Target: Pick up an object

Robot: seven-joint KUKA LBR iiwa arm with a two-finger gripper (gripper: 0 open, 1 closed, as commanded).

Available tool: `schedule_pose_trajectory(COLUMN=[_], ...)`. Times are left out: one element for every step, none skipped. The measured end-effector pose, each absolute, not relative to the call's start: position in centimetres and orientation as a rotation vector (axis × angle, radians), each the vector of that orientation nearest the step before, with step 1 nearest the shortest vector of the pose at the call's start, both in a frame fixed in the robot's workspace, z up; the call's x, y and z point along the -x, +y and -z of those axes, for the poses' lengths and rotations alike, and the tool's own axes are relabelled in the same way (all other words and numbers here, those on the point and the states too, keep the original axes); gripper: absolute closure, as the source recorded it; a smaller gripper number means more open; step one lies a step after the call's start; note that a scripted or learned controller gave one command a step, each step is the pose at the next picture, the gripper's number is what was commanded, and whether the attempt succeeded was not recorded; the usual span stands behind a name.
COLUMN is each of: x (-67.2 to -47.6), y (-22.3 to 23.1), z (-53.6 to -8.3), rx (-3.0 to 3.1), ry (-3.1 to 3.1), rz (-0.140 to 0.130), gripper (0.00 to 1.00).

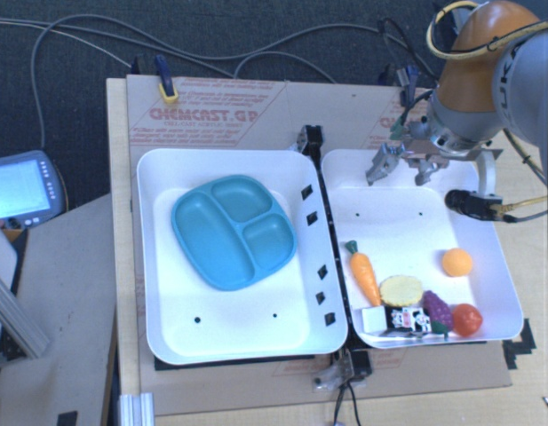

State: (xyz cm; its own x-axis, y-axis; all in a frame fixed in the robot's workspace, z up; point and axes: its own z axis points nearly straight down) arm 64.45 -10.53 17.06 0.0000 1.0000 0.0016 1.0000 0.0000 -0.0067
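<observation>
My gripper (401, 168) hangs over the far end of the right bin (407, 224), open, with nothing between its two grey fingers (378, 167). The objects lie at that bin's near end, well apart from the gripper: a carrot (364, 276), a pale yellow round piece (401, 289), an orange ball (456, 262), a red tomato (467, 319), purple grapes (436, 309) and a small white and black box (394, 319).
In the left bin (150, 238) lies a blue divided plate (235, 230). A black ridge with clips (316, 229) separates the two bins. Cables run across the dark floor behind the bench, and a handheld screen (20, 187) sits at the left.
</observation>
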Motion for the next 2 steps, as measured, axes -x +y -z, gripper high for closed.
schedule_pose_trajectory(x=[-63.5, -63.7], y=[-10.3, -10.3], z=[-11.2, -12.8], rx=[2.216, 2.221], ry=[-2.217, -2.221], rz=[-0.007, 0.002], gripper=[0.00, 1.00])
